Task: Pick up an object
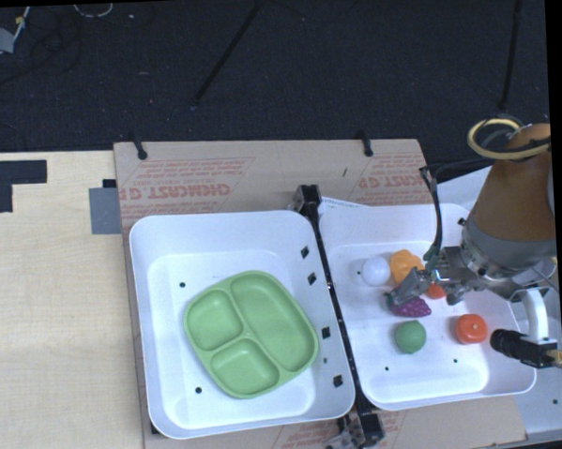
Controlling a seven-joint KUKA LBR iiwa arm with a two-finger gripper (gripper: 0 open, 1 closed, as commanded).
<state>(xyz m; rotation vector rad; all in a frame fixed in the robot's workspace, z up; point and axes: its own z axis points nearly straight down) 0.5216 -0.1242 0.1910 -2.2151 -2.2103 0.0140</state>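
— So where is the end effector (418, 285)?
— Low in the right bin (402, 391), right over the purple object (410, 307), beside the orange piece (404, 262) and white ball (375, 271).
— Holding anything?
— I cannot tell; its tips are too blurred.
— And the rest?
— Green ball (410, 336) and orange-red fruit (471, 328) lie nearby; a green divided plate (249, 333) sits in the left bin (160, 253).

I can't tell if the tool (418, 284) is open; it hides part of the purple thing (410, 307).
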